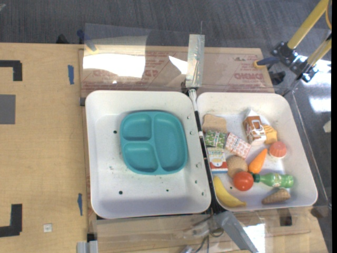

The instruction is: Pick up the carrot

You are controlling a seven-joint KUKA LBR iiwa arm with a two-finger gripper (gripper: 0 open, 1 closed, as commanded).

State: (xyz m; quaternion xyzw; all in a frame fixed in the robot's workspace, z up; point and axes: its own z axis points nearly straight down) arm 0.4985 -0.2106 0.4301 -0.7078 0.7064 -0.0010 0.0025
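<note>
Starting on the left, the left bin (100, 157) holds a teal divided tray (154, 142), three compartments, sitting flat near the bin's middle with nothing in it. Dark specks dot the white floor around it.

Across the divider, the right bin (300, 141) is crowded. Along its left side: a brown bread slice (214, 122), a green packet (214, 139) below it, then a white carton with a red base (217, 158), and a banana (226, 192) curving along the near-left corner. Beside those, a pink patterned packet (238, 146), a tan potato-like piece (237, 165), and a red tomato (243, 181). And there's the carrot (257, 161), orange, tilted, lying in the middle of the bin just above the tomato, touching the potato piece. Further right: an orange-and-white milk carton (255, 128), a peach-coloured ball (278, 149), a green bottle (276, 181) on its side, and a brown piece (276, 196) near the front edge.

Underneath, a light wooden bench (42, 141) with black markings and blue tape; clear plastic sheeting (131, 62) behind the bins. Dark grey floor (158, 4) beyond, yellow bars (310, 15) at top right.
</note>
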